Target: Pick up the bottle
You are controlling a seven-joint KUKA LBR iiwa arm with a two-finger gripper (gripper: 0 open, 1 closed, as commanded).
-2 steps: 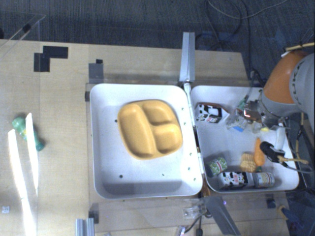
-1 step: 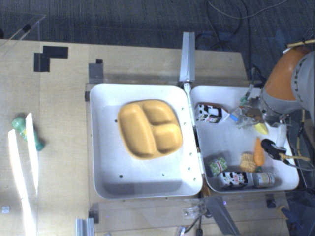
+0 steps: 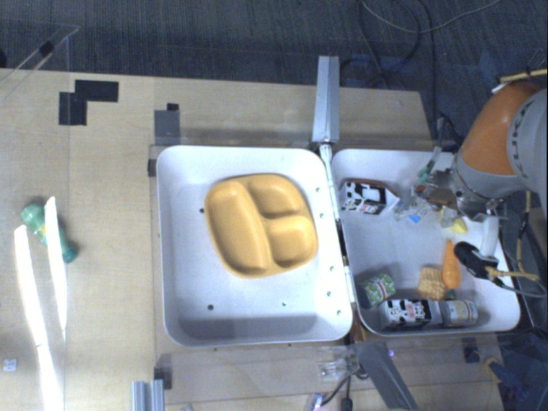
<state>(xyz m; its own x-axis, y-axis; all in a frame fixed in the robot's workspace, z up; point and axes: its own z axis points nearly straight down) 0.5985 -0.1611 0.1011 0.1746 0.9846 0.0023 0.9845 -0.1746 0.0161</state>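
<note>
You'll find the gripper (image 3: 432, 191) low at the right bin's (image 3: 390, 238) far edge; whether it's wide or narrow, I cannot tell. The bottle (image 3: 428, 312) lies on its side well nearer the camera, against the near wall, awkward to reach.

I can't read any text here; the black-and-white label on the small bottle (image 3: 425, 312) lying at the lower right is too blurred to read.

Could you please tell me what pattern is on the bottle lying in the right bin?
The bottle has a black-and-white cow-like label and a silvery cap, seen in the camera view.
</note>
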